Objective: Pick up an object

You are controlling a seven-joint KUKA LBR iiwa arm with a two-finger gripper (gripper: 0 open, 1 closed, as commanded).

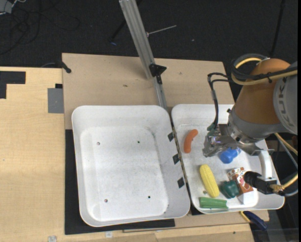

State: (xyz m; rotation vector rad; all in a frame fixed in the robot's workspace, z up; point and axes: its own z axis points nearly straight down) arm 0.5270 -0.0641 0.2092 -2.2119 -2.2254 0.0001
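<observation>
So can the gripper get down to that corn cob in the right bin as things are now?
Probably yes. The corn cob lies bare, apart from the blue object and green pieces, with the gripper just above it.

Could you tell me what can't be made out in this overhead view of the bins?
- Hand: its fingers are too small and dark to read in the camera view.
- Blue object: partly covered by the arm's wrist, so its shape is unclear.
- Red-and-white item: too small to identify.
- Right bin: its far right side is hidden behind the arm.
</observation>
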